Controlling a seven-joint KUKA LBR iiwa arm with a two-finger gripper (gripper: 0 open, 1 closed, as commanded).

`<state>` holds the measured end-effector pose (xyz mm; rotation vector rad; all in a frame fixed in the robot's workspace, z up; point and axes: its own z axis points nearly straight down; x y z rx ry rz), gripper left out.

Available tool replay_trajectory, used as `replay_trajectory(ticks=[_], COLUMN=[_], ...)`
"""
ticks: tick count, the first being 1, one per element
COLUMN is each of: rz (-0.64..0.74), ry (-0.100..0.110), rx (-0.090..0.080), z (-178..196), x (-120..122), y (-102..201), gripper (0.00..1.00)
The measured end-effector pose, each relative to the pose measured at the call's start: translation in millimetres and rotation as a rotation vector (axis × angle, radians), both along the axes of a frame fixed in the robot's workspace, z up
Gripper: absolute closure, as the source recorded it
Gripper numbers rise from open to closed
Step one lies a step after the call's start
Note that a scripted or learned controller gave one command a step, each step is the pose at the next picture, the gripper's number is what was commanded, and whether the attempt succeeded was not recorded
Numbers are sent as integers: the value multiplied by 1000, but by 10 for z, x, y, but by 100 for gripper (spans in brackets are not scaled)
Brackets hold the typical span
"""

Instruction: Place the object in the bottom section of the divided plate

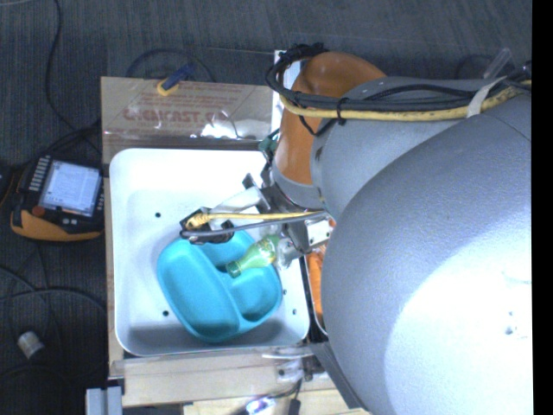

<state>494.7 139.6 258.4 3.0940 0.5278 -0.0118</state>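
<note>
A blue divided plate (pixel 216 292) lies tilted in the front half of the left white bin (pixel 138 188). A pale green translucent object (pixel 252 258) sits over the plate's upper right rim, partly above one of its sections. My gripper (pixel 278 247) is right beside the green object, at the bin's right wall, and touches or nearly touches its right end. The grey arm with its orange band (pixel 302 137) covers the right of the view and hides the right bin.
An orange thing (pixel 314 285) peeks out just beyond the left bin's right wall, under the arm. Behind the bin lies a cardboard sheet with a plastic bag (pixel 186 115). A handheld device with a lit screen (pixel 65 193) sits on the floor to the left.
</note>
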Motion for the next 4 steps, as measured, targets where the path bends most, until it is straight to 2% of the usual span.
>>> replay_trajectory(ticks=[1, 2, 3, 4], rz=[-132, -131, -45, -71], ry=[-1, -1, 0, -12], rx=[-1, -1, -1, 6], z=[380, 481, -121, -1478], x=[-105, 83, 555, 1001], y=[-710, -553, 378, 879], gripper=[100, 100, 100, 100])
